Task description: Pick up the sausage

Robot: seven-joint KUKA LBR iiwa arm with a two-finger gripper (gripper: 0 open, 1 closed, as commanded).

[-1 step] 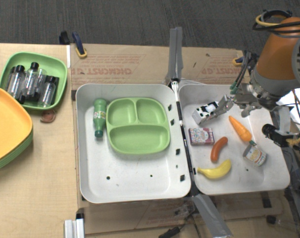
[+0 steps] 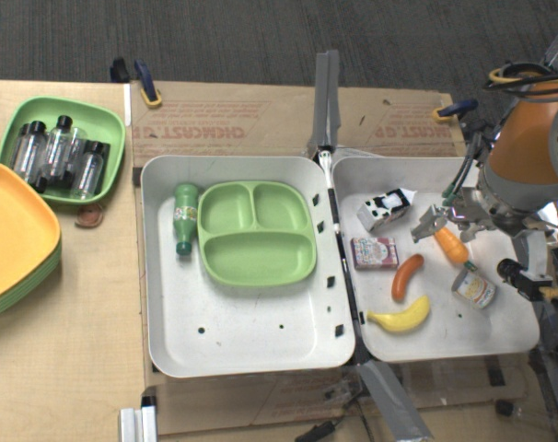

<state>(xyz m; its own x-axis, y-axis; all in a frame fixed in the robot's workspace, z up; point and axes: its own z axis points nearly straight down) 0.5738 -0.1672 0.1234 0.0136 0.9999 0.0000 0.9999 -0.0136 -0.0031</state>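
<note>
The sausage (image 2: 406, 275) is a short red-orange piece lying at a slant in the middle of the right bin (image 2: 509, 339). It rests between a pink box and a banana. My gripper (image 2: 447, 227) hangs above and to the right of the sausage, apart from it, directly over an orange carrot (image 2: 451, 246). Its fingers (image 2: 425, 227) stand spread to either side, so the gripper is open with nothing held between them.
Around the sausage in the right bin are a pink box (image 2: 374, 252), a banana (image 2: 401, 315), a small can (image 2: 473, 289) and a black-and-white carton (image 2: 387, 208). The left bin (image 2: 251, 339) holds a green divided plate (image 2: 256, 232) and a green bottle (image 2: 185, 216).
</note>
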